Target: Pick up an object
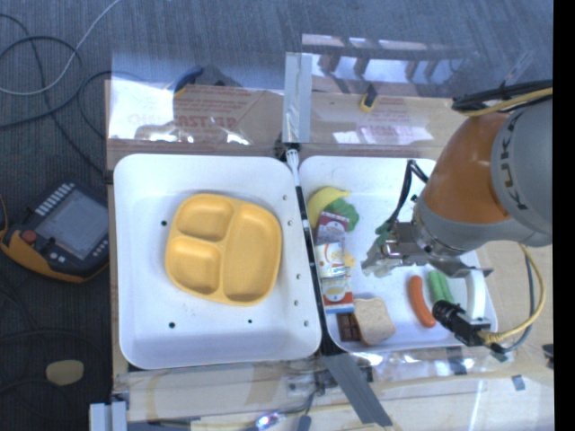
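The gripper (384, 257) is seen at centre-right of the frame, over the right bin (382, 173); finger state cannot be determined. Toy food, including a sausage (419, 301), is scattered below it.

A divided plate (225, 247) lies in the left bin (135, 330). In the right bin (382, 171), a carton (332, 257) lies just right of the shared wall, a banana (325, 197) behind it, bread (374, 320) before it, a sausage (419, 301) further right.
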Action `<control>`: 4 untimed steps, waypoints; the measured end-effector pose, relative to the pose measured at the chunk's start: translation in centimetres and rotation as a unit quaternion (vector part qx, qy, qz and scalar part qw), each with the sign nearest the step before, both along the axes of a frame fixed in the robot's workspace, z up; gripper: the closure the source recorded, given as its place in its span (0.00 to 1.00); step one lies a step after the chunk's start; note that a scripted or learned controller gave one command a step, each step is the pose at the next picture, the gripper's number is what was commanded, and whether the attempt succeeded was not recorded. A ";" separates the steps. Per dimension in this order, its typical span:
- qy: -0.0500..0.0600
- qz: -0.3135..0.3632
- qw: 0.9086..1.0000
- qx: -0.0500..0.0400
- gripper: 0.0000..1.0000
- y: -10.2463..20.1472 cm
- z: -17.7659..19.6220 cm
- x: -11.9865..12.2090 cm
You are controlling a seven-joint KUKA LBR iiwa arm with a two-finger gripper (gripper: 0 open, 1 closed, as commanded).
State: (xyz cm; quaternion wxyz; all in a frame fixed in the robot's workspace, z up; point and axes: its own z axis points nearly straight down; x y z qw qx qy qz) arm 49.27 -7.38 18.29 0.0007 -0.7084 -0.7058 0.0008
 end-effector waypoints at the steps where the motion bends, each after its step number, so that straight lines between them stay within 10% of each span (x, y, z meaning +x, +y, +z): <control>1: 0.000 0.018 1.000 0.001 1.00 0.1 0.0 2.2; 2: 0.000 0.018 1.000 0.001 0.00 0.1 0.0 2.2; 4: 0.000 -0.072 0.997 0.000 0.00 -9.3 -8.7 -0.4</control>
